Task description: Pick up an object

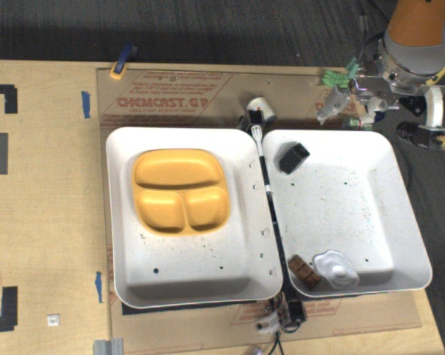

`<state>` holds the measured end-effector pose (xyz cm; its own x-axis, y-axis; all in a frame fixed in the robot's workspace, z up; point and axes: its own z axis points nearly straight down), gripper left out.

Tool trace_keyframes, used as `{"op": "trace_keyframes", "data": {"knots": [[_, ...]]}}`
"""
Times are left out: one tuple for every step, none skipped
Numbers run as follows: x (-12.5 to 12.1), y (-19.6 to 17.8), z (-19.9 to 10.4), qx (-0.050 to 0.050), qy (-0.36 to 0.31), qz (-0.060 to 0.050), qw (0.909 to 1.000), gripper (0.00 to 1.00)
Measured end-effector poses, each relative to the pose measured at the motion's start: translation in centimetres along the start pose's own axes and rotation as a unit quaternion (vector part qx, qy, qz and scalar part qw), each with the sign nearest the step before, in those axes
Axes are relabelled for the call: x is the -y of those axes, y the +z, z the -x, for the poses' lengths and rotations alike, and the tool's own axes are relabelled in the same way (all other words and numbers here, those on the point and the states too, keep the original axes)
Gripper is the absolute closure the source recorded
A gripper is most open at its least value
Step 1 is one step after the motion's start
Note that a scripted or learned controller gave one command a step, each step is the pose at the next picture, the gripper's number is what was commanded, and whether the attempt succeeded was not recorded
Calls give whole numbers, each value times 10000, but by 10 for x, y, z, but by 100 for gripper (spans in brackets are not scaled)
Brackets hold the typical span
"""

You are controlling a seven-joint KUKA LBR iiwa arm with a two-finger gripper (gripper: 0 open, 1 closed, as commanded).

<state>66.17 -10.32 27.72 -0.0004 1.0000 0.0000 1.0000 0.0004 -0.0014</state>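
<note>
Along the near rim of the right bin, at about 6 o'clock, a brown chocolate-like bar lies tilted, touching a clear plastic piece just to its 3 o'clock side. Left of the black divider strip that runs between the two bins, the left bin carries a yellow sectioned tray, set toward the bin's 11 o'clock and lying flat, its three compartments facing up. Farther back in the right bin, a small black block sits at about 10 o'clock, near the divider and well apart from the bar and the plastic piece. Beyond the bins, a sheet of printed cardboard lies on the tabletop, with a blue-and-yellow clip at its far left corner. At 1 o'clock of the scene, the arm's orange band rises above the grey wrist, and the gripper hangs over the far edge of the right bin, outside its rim; whether its fingers are open or closed cannot be told, and nothing is seen between them.
</note>
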Motion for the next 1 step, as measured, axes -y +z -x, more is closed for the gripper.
{"op": "trace_keyframes", "data": {"knots": [[16,144,2,4,382,20,9993,0]]}}
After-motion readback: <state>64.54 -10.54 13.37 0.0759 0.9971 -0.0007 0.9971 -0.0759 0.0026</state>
